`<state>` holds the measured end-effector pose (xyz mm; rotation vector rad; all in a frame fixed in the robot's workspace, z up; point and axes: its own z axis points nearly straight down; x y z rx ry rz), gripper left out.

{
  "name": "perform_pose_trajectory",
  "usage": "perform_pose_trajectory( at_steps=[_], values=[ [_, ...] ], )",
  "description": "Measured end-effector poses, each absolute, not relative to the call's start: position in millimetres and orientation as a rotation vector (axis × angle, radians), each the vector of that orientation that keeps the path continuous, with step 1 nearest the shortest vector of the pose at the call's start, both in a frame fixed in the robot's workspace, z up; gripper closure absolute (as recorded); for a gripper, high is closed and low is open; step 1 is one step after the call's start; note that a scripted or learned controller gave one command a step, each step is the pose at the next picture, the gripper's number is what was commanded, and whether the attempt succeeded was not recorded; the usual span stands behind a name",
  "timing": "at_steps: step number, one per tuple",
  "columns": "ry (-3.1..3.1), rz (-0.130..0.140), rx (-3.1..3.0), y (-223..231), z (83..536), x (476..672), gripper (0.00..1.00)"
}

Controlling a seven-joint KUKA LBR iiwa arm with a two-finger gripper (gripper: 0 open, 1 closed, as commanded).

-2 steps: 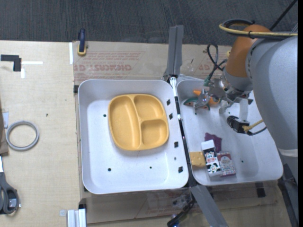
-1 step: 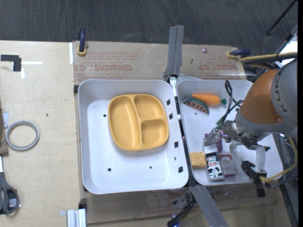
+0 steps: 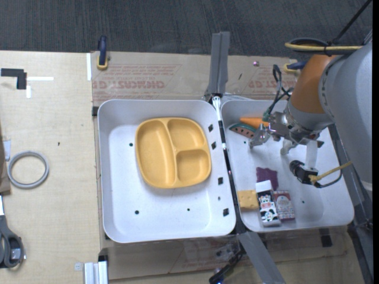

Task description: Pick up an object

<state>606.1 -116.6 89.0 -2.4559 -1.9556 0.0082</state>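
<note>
The gripper [image 3: 257, 136] is being held low in the right bin [image 3: 331, 215], just beside the orange carrot [image 3: 251, 122]; its grip cannot be told. A yellow plate [image 3: 173, 152] is lying in the left bin [image 3: 115, 176]

A yellow divided plate [image 3: 173, 152] lies in the left bin [image 3: 118, 218]. The gripper [image 3: 259, 136] hangs over the right bin [image 3: 331, 209], beside an orange carrot [image 3: 251, 122].

Light wood bench [image 3: 53, 218] with two white bins side by side: left bin [image 3: 118, 218], right bin [image 3: 331, 212]. Out on the left there's a grey tape roll [image 3: 26, 169], plus scissors [image 3: 9, 247] at the edge.
</note>
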Motion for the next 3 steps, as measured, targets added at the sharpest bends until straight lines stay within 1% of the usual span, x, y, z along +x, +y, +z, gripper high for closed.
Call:
perform_pose_trajectory(
  at_steps=[1, 2, 3],
  values=[
    [-2.149, 0.006, -2.284, -125, 89, 500.3, 0.00],
    [-2.142, 0.010, -2.286, -126, 95, 499.9, 1.00],
    [-2.190, 0.008, -2.249, -50, 189, 526.1, 1.00]
  ],
)
